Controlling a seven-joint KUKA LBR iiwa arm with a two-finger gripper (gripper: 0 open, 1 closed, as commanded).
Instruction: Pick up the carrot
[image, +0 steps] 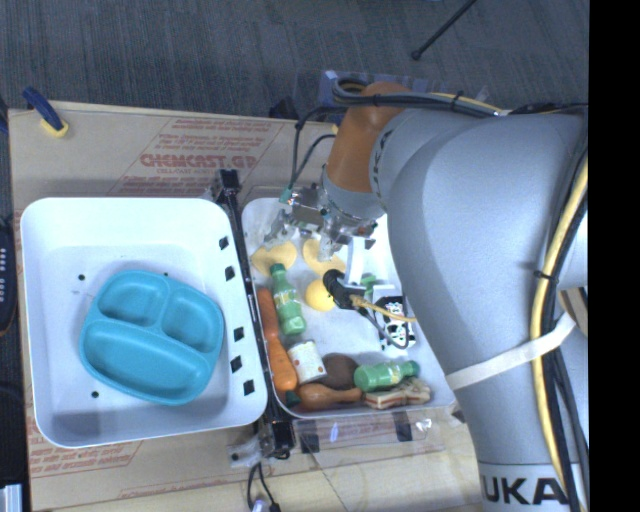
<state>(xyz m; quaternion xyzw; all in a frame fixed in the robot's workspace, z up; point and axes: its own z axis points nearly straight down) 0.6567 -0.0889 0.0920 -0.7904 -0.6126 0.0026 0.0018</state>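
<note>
The carrot (274, 338) is a long orange piece lying along the left wall of the right bin (256, 215), between that wall and an upright green bottle (288, 303). My gripper (306, 236) hangs over the far end of the same bin, above some yellow pieces (270, 258). It is open, with nothing between its fingers. The carrot lies nearer the camera than the gripper and slightly to its left, and the two are apart.
The right bin is crowded: a yellow ball (320, 295), a black-and-white toy (396, 328), a lying green bottle (386, 375), a brown lump (340, 368) and a white block (305, 357). The left bin (40, 240) holds a blue divided plate (152, 335). The arm (480, 250) covers the right side.
</note>
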